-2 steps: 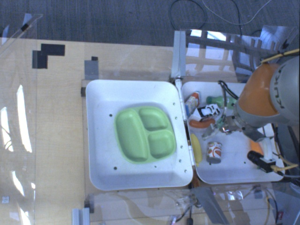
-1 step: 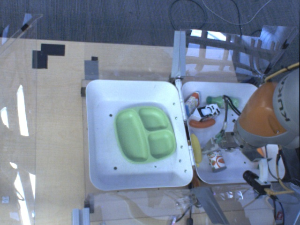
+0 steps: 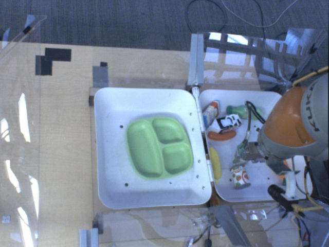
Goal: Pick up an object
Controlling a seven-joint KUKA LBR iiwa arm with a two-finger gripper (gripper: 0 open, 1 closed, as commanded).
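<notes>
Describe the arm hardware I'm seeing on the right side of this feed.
A rounded grey KUKA arm with a broad orange band carrying dark lettering at its right edge. Black cables run along it. A dark metal two-finger gripper hangs from the wrist, over the right-hand shallow white bin.

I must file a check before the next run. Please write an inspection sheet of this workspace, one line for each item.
Surface: wooden bench bearing two white bins, left bin and right bin.
Job's things: in the right bin, a bottle, green toy, black-and-white toy, sausage, banana, small carton.
Clutter: green divided plate in the left bin.
Grippers: gripper low over the right bin; finger state unclear.
Cables: black loops on the floor behind.
Surroundings: grey carpet.
</notes>
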